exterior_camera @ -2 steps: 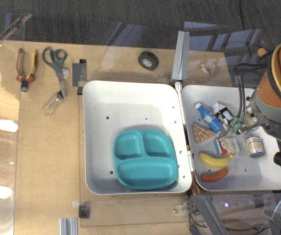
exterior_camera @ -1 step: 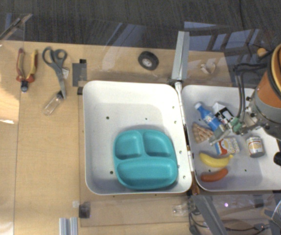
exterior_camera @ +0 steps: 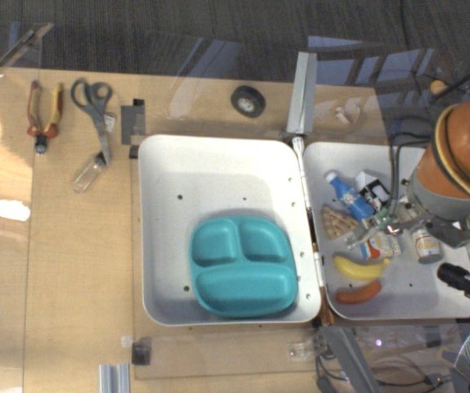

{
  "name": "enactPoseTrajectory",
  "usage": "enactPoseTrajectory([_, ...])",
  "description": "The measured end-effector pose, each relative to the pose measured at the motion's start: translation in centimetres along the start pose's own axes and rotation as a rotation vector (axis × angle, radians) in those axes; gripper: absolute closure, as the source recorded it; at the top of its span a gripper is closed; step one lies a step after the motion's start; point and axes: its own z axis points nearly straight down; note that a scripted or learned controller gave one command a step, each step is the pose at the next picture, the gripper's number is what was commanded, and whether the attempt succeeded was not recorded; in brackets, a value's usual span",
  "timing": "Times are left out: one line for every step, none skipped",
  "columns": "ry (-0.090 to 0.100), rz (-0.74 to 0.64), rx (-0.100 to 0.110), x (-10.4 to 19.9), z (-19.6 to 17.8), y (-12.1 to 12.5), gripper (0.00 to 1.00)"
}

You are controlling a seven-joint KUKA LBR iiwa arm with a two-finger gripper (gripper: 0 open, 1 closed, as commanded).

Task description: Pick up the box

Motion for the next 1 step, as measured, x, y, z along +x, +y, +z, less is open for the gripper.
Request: enactPoseTrajectory([-0.010,0.075,-0.020,-4.43,5.49,-0.04,0.00])
